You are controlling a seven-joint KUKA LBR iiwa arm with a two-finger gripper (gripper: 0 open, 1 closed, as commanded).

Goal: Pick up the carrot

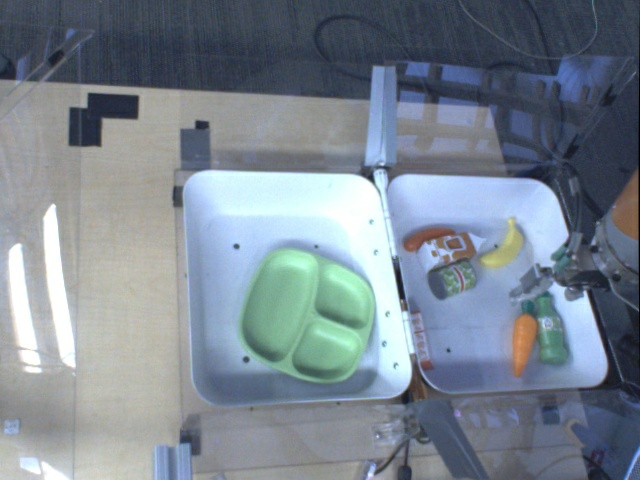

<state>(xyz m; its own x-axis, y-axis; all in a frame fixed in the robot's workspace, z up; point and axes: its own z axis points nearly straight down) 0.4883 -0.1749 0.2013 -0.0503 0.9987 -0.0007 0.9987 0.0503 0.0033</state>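
The gripper [535, 280] hangs low over the right bin [470, 368], close to its right wall, and whether it is parted or closed cannot be told from this angle. The carrot [523, 340] lies just below it on the bin floor, leaf end up toward the claw, touching or nearly touching a green bottle [549, 330] on its right. The bottle sits between carrot and wall, leaving little room on that side. Left of the carrot the floor is bare toward the bin's middle. Farther up lie a banana [503, 247], a small can [452, 279], a carton [452, 249] and a red sausage [430, 236]. The left bin [210, 268] holds a green divided plate [308, 314].
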